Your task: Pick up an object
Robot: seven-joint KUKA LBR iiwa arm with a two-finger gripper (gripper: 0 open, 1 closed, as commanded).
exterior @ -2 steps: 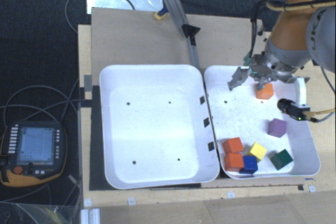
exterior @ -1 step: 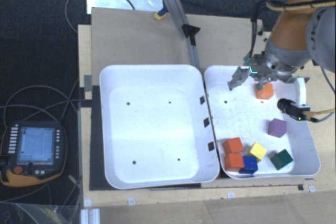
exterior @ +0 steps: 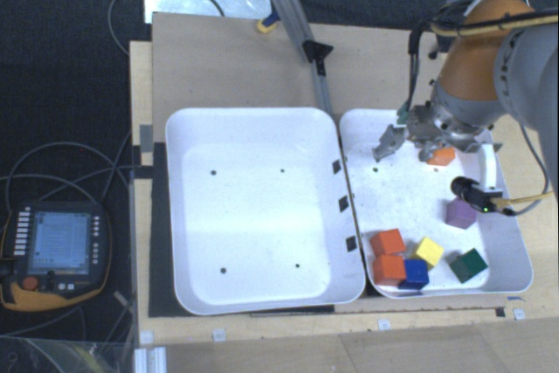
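Observation:
My gripper (exterior: pixel 407 149) hangs over the back part of the right bin (exterior: pixel 522 251), open, with nothing between its fingers. One finger (exterior: pixel 386 146) points left; the other stands next to a small orange block (exterior: pixel 442 157) lying just to its right. A purple block (exterior: pixel 460 213) lies further forward, by a black fitting on the arm. At the bin's front sit two orange cubes (exterior: pixel 389 242) (exterior: pixel 389 267), a yellow cube (exterior: pixel 429 252), a blue block (exterior: pixel 416 272) and a green block (exterior: pixel 469 265).
The left bin (exterior: pixel 188 214) adjoins the right one along a shared rim. A grey pole (exterior: pixel 293 9) slants in from the back to the bins' far edge. A teach pendant (exterior: pixel 54 253) lies on the floor at left.

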